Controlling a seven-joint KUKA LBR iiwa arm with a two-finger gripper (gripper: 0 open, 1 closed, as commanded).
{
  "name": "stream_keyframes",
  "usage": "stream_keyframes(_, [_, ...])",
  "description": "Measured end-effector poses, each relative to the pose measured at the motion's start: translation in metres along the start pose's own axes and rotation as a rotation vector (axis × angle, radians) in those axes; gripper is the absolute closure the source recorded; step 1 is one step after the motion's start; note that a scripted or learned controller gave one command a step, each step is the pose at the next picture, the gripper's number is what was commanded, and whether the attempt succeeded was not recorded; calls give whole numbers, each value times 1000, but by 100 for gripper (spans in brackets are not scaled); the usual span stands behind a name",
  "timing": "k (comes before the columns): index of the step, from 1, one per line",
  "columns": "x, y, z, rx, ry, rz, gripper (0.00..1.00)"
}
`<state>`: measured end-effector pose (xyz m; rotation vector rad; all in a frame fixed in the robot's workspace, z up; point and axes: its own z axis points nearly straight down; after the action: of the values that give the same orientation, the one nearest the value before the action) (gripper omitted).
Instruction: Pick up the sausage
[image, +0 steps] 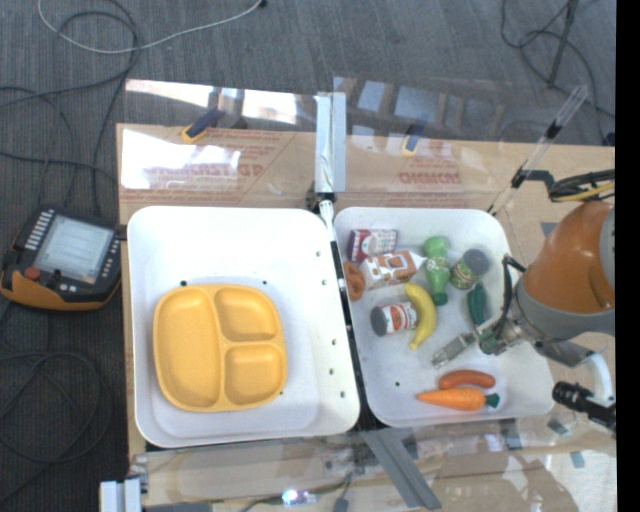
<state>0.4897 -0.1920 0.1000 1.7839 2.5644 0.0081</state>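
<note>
Sausage (466, 379) in right bin (385, 400), just behind carrot (457, 399); tray (218, 346) in left bin (150, 240).

**Colours across the two bins**

You have two white bins (300, 225) on a tan worktop (140, 140). In the left one sits a yellow divided tray (220, 347). In the right one — a red-orange sausage (467, 379), an orange carrot (455, 399) with a green tip, a yellow banana (423, 312), a green bottle (437, 264) and a red-and-white carton (372, 242). The arm (570, 275) is grey with an orange band — its pincer (455, 349) is metallic grey.
</note>
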Motion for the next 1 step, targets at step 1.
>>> stream_keyframes(1, [-18, -4, 6, 14, 15, 198, 0])
